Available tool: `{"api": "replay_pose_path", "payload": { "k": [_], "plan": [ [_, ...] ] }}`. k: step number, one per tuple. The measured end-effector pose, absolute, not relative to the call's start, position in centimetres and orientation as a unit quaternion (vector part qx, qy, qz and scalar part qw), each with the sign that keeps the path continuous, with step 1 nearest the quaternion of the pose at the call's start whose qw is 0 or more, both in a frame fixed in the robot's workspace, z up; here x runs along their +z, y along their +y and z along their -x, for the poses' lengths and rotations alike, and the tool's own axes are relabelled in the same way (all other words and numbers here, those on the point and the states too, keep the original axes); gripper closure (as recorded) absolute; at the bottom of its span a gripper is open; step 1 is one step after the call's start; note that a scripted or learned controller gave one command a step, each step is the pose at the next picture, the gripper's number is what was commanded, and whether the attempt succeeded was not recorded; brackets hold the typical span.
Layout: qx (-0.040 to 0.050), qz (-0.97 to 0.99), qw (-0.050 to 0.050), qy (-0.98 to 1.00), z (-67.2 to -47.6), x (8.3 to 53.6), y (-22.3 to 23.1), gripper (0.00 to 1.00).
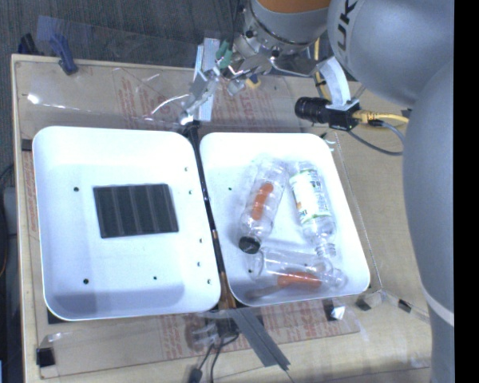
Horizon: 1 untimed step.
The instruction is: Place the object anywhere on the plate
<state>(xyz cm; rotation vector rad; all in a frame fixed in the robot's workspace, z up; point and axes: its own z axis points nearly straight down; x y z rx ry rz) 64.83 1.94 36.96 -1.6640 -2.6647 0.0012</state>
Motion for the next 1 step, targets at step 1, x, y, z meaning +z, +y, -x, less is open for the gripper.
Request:
{"api": "replay_pose_path", "payload": {
  "k": [1],
  "plan": [
    [0.0011,0.619,0.0,-0.786,-65.61,44.23,8.3,0.0]
  ]
}}
